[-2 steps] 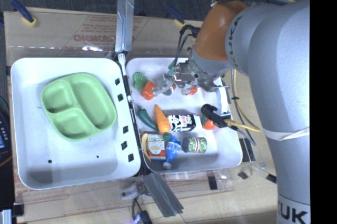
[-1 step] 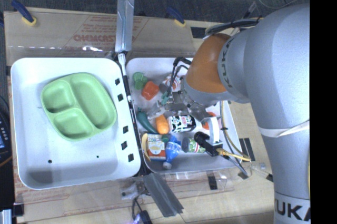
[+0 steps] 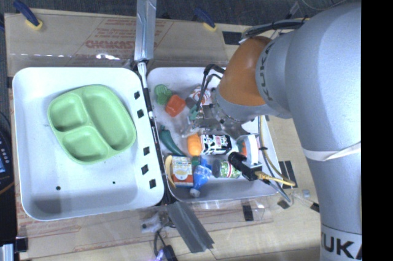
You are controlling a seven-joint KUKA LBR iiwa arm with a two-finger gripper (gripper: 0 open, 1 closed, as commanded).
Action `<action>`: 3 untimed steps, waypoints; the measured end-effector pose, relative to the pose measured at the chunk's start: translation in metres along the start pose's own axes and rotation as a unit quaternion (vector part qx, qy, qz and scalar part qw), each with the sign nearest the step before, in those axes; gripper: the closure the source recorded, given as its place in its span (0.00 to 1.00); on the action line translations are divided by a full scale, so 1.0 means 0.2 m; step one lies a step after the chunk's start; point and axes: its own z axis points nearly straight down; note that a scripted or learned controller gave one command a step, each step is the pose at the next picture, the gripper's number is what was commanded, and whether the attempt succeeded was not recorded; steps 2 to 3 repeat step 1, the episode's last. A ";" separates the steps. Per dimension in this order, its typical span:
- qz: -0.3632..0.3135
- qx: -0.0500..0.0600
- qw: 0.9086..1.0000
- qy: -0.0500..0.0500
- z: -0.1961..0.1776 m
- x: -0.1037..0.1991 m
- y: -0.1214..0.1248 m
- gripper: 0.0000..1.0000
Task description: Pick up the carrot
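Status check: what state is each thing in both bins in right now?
Carrot: lying loose in the right bin, not gripped.
Green tray: upright in the left bin, nothing in its compartments.
Blue bottle: lying on its side.
End effector: low over the right bin's pile.

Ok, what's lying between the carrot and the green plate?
In the camera view, nothing loose: just the two bins' adjoining rims and bare white bin floor between the carrot and the green plate.

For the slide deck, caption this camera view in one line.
KUKA arm lowers its gripper into the cluttered right bin near the carrot; a green divided plate occupies the left bin.
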 end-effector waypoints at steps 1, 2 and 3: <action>0.031 -0.003 1.000 0.000 -0.55 0.22 -0.03 1.00; 0.031 -0.003 1.000 0.000 -0.55 0.22 -0.03 1.00; 0.031 -0.003 1.000 0.000 -0.55 0.22 -0.03 1.00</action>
